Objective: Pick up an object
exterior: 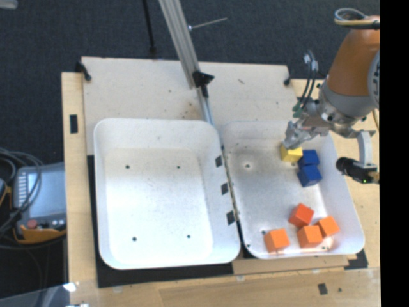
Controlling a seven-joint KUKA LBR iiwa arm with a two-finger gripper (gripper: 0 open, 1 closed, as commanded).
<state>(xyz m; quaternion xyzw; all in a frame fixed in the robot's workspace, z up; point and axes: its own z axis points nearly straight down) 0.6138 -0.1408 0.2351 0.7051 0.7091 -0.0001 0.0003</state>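
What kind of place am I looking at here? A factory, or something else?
Probably a robotics lab, not a factory. A robot arm reaches over two white bins on a wooden bench, and the small coloured blocks look like practice objects rather than products.

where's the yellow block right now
In the camera view the yellow block lies in the right bin, near its far edge, just under the gripper and beside two blue blocks.

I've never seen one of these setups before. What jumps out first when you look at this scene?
The orange and grey arm reaching in from the right, its gripper low over a yellow block at the far end of the right bin. Beside that block lie two blue blocks, and four orange blocks cluster at the bin's near end. A slanting metal rail crosses the back of the bench.
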